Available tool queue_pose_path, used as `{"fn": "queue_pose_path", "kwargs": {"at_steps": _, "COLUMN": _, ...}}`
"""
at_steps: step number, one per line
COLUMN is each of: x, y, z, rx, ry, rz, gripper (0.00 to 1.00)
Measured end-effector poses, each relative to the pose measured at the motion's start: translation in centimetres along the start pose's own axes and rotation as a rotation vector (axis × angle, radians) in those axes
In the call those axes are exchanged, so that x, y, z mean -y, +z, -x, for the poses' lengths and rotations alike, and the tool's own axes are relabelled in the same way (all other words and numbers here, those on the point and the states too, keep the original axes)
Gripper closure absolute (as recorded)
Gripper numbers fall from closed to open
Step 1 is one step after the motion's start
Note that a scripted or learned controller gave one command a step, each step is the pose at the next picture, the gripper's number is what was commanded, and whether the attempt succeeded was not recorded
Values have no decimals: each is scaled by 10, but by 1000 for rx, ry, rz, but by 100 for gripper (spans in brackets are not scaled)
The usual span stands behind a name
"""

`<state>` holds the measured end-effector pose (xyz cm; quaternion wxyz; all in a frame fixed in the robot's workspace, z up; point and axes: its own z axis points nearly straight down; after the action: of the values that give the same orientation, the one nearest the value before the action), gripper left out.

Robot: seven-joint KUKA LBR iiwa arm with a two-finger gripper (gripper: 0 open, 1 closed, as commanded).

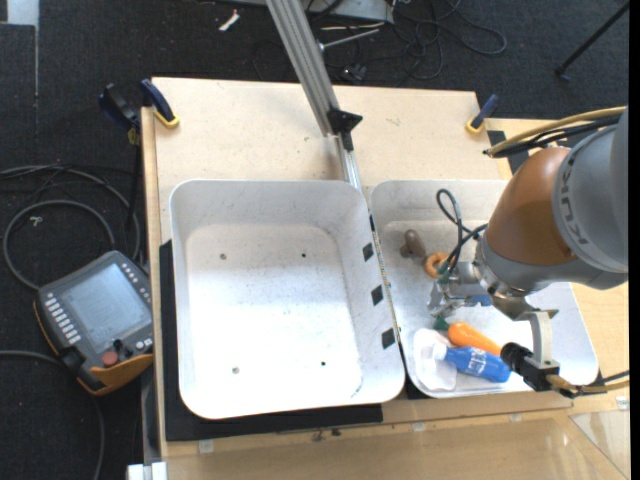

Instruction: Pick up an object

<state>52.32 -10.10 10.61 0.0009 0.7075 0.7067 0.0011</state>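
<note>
A view from above onto a pale wooden bench [270, 133] standing on dark carpet. At the far left, on the floor, lies a grey handheld control pad [95, 313] with a screen and an orange underside, its black cable looping around it. Two clamps with yellow tips grip the bench's back edge, one [155, 103] at the left corner and one [480, 113] further right. A slanted metal rail [305, 58] runs down from the top of the view to the gap between the two bins.

The left bin [190, 208] is a shallow white tray with a few small dark specks on its floor.

The right bin [400, 203] holds a small cluster of objects. Near its back sits a small brown item [411, 242], with an orange ring [435, 264] just beside it. At the front edge lie a white cloth-like piece [432, 360], a blue bottle [478, 365] and an orange tube [472, 337], all close together.

The grey arm [590, 208] with its orange band [525, 208] reaches in from the right over this bin. The gripper [447, 298] hangs low, just above the orange tube; whether its fingers are apart or closed cannot be told, and nothing is visibly held.
</note>
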Motion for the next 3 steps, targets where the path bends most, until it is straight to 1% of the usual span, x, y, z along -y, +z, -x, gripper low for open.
{"fn": "queue_pose_path", "kwargs": {"at_steps": 1, "x": -6, "y": -43, "z": -2, "rx": 1, "ry": -4, "rz": 2, "gripper": 100}}
{"fn": "queue_pose_path", "kwargs": {"at_steps": 2, "x": -13, "y": -100, "z": 7, "rx": 2, "ry": -4, "rz": 4, "gripper": 100}}
{"fn": "queue_pose_path", "kwargs": {"at_steps": 3, "x": -14, "y": -153, "z": 7, "rx": 1, "ry": -4, "rz": 1, "gripper": 100}}
